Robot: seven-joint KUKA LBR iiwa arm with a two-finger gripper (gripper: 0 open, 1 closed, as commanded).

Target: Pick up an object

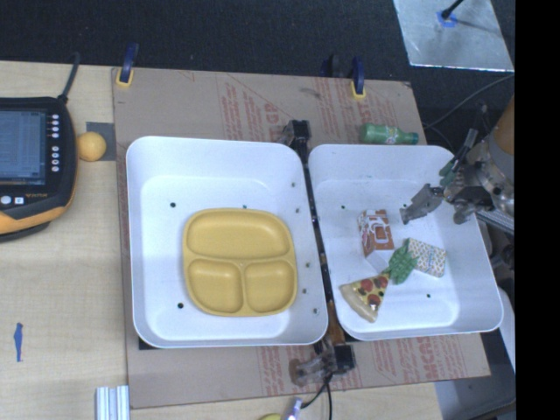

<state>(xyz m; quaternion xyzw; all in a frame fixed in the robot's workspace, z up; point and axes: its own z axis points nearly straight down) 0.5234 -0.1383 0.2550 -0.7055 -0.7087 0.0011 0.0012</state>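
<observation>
Two white bins sit side by side on a cardboard sheet [219, 90] laid over the bench [52, 304]. The left bin [149, 191] carries a yellow divided plate [238, 261], lying flat in the middle of its floor, one long compartment toward the far edge and two smaller ones toward the near edge.

Over to the right bin [472, 304], where the small stuff is. A brown-and-white packet [376, 232] lies near the centre of the floor. Just beside it, toward the right wall, a white patterned packet [428, 257] touches a green toy [402, 264]. In the near-left part of the bin lies a toy pizza slice [366, 296], its tip pointing to the near edge, close to the green toy.

And here is the arm, coming in over the right bin's right wall near the far corner. The gripper [420, 208] hangs above the bin floor, its dark fingers pointing left toward the packets. Nothing sits between them, and whether they are spread or pressed together I cannot tell.

Outside the bins: a teach pendant [31, 164] at the bench's left edge, an orange ball [91, 145] just beside it, a green bottle [389, 134] lying on the cardboard beyond the right bin's far edge, and blue clamps [128, 64] on the cardboard's far edge.
</observation>
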